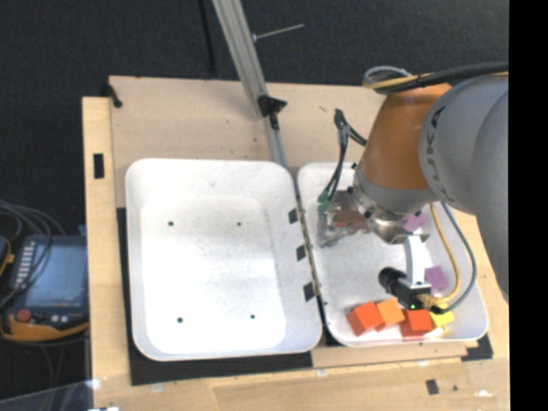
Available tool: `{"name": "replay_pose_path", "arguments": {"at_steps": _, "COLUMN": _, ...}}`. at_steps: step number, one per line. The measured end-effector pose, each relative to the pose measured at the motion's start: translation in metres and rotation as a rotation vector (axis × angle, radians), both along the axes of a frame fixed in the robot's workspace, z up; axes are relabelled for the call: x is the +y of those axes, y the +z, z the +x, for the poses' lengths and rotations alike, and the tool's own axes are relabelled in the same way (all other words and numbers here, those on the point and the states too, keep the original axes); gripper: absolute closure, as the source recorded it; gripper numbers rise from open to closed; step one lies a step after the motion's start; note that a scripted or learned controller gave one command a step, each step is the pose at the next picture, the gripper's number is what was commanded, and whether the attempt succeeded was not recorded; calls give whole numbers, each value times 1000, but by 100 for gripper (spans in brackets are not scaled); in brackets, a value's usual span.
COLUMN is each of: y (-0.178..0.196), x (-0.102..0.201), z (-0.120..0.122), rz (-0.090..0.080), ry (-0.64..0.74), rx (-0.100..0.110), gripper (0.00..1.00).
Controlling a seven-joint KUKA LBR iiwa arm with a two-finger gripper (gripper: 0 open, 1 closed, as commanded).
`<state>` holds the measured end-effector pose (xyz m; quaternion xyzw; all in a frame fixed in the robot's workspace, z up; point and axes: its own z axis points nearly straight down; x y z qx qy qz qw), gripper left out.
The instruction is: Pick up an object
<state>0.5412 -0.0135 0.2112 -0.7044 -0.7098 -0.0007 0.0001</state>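
Camera view looks down on the arm (428,144), which reaches in from three o'clock over the right bin (342,255). Its gripper (338,221) hangs near that bin's nine o'clock wall; whether it is parted or closed cannot be told. The left bin (214,255) shows bare white floor. At the right bin's five o'clock corner lie small blocks: orange blocks (381,315) in a row running roughly nine to three, a red block (417,321), a yellow piece (443,318) and a purple block (435,276) just above.

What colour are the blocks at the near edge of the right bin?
Mostly orange blocks, one small yellow one, seen in the camera view.
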Motion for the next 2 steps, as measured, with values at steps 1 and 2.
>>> {"name": "replay_pose_path", "arguments": {"at_steps": 1, "y": -4, "x": 52, "z": 25, "rz": 0, "ry": 1, "rx": -1, "gripper": 100}}
{"name": "replay_pose_path", "arguments": {"at_steps": 2, "y": 5, "x": 109, "z": 52, "rz": 1, "ry": 1, "rx": -2, "gripper": 100}}
